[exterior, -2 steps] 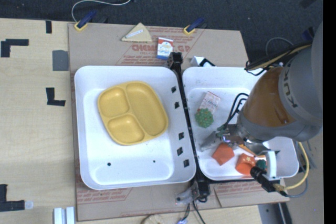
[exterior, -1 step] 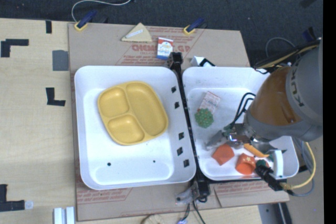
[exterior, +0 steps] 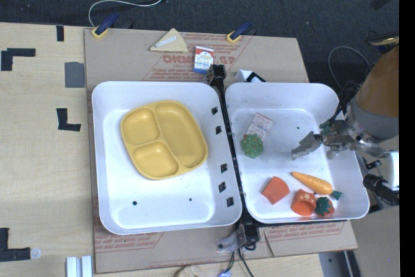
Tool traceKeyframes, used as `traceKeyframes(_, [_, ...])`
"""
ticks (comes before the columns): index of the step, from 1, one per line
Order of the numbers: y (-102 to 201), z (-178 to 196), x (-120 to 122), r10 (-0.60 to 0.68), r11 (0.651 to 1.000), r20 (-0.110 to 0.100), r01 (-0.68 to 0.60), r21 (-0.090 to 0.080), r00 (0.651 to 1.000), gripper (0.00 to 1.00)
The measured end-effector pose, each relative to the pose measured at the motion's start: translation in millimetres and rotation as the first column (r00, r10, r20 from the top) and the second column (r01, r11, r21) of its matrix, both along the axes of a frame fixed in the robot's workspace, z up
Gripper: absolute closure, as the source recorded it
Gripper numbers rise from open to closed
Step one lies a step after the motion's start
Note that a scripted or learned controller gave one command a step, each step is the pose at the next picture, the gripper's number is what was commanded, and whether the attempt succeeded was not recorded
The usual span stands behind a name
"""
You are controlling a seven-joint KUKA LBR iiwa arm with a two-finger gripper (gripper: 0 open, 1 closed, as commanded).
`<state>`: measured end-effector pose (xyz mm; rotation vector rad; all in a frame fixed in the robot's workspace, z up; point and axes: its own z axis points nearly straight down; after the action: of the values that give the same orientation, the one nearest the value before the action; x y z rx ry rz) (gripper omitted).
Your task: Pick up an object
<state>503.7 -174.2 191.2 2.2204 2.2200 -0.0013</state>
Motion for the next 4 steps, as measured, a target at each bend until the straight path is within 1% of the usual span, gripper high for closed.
traceKeyframes(1, [62.3, -101.6, -18.2, 0.002, 1.000, -0.003, -0.002, 0.004, 1.000, 0.00])
traceKeyframes(2, [-21.3, -54.8, 17.6, 0.000, 1.000, -0.001, 0.000, 0.000, 1.000, 0.00])
traceKeyframes(3, [-18.7, -104.9, -13.7, 0.001, 1.000, 0.002, -0.001, 0.001, 1.000, 0.00])
traceKeyframes(4, [-19.8, -94.7, -13.0, 0.000, 1.000, 0.005, 0.000, -0.002, 1.000, 1.00])
